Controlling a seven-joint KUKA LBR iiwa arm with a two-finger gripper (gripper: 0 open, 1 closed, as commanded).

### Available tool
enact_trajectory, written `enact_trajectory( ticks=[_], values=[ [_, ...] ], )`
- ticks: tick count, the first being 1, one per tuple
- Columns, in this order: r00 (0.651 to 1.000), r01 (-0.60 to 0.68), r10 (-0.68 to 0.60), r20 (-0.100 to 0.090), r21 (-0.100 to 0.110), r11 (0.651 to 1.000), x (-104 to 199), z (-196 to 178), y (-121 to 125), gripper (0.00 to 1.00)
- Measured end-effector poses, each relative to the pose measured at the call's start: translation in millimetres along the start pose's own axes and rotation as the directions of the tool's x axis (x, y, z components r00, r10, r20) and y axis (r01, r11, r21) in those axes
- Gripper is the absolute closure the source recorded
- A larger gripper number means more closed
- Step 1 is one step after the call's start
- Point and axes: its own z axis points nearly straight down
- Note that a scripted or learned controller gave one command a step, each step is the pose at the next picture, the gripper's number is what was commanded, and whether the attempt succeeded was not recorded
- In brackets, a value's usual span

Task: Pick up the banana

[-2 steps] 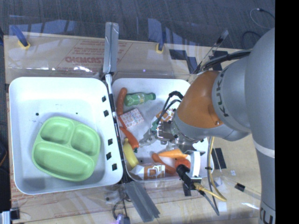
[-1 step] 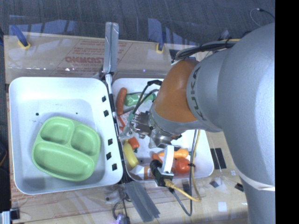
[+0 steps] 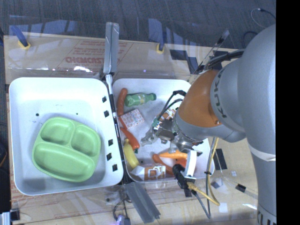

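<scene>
Near edge of the right bin [image 3: 140,176]: a brown-and-white packet [image 3: 152,172] lay along the front wall, with a carrot [image 3: 169,156] just behind it.

Banana [image 3: 130,156]: we spotted it by the bin's left wall toward the front, small and yellow, lying loose with a long red-orange sausage-looking thing [image 3: 130,138] touching its far end.

Gripper [image 3: 159,131]: it hovered over the middle of the right bin, well to the right of the banana. Honestly we couldn't tell if it was open or closed, too much wrist clutter in the way, and nothing looked to be in its grasp.

Arm [image 3: 220,107]: the grey and orange bulk covered most of the bin's right side.

Step, as we read it: just the approach, pick not started.

Next move, our guess: slide toward the left wall and come down over the banana, lined up across its narrow width. Tight spot, with the wall on one side and the red thing crowding it.

Further back: a small red-and-white box [image 3: 132,119], then a green bottle [image 3: 139,99] on its side near the far wall.

Left bin [image 3: 28,93]: a green divided tray [image 3: 66,148].
</scene>
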Motion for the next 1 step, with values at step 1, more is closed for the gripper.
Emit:
enact_trajectory(
  ticks=[1],
  values=[
    [0.974, -0.228, 0.228, -0.002, -0.002, 0.974, 99.2, -36.4, -33.0, 0.00]
  ],
)
